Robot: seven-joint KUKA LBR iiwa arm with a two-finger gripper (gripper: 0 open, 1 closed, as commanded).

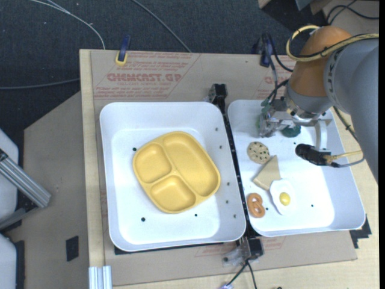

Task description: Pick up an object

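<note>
Objects sit in right bin point(337, 218): four toy food pieces, grouped in its left half. Landmark for all positions below: fried egg point(282, 195).

Fried egg: flat, glossy white, irregular oval outline with a round yellow yolk off-centre; long axis runs roughly from upper left to lower right in the camera view.

Cheese wedge point(267, 174): pale tan, matte, flat triangular slab just up-left of the egg, touching or nearly touching its edge (contact not resolvable). Apex points up and to the right, long axis on the same diagonal.

Cookie point(258, 152): round, beige, dark chips on top; farther up-left of the egg, just beyond the wedge.

Pretzel point(256, 205): small, orange-brown, looped, shiny; just left of the egg and slightly below, near the bin's left wall.

Gripper point(278, 124): well above the egg, near the bin's far edge, low over the floor. Metallic and teal parts visible; whether it is spread or closed cannot be told, and no object is seen in it. Grey arm point(355, 71) with orange band enters from upper right. Black cylindrical part with cable hangs up-right of the egg.

Left bin point(114, 161): well left of the egg, holds a yellow plastic tray point(175, 171), rounded, three compartments, tilted diagonally.

Both bins rest on a brown board point(96, 77) with red lettering.
</note>
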